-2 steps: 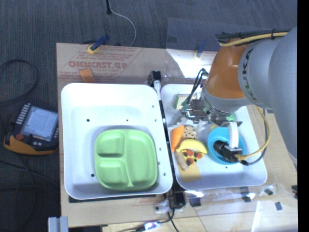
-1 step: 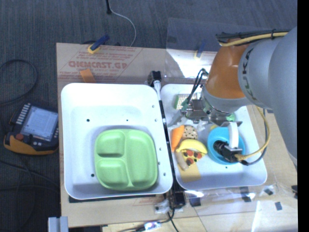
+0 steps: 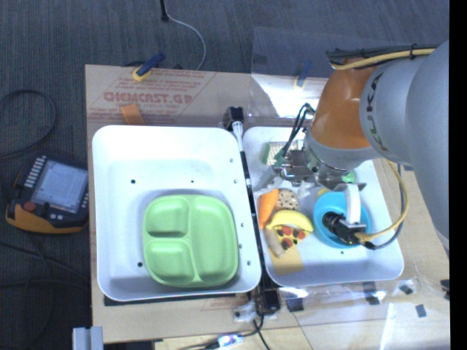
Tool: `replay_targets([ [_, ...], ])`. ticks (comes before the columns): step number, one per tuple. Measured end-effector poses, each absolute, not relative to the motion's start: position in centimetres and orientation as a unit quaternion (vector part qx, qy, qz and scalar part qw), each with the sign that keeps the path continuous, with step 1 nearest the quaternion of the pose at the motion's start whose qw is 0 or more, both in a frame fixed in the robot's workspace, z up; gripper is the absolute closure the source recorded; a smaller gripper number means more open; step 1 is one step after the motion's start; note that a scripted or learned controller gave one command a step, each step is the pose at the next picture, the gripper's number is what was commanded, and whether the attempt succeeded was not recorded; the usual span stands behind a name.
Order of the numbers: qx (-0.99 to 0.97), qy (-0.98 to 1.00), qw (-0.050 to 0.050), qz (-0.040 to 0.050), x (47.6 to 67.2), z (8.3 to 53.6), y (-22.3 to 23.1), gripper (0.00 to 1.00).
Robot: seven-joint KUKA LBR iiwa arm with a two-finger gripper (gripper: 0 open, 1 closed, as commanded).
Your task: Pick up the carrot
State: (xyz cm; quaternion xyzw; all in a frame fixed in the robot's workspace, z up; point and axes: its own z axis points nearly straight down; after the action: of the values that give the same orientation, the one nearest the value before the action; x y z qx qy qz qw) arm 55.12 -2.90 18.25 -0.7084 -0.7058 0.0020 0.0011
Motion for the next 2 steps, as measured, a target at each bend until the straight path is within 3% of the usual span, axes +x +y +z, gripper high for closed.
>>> replay_targets([
  [2,-0.708,-0.706,0.001,0.002,55.12,18.25,-2.9,0.0],
])
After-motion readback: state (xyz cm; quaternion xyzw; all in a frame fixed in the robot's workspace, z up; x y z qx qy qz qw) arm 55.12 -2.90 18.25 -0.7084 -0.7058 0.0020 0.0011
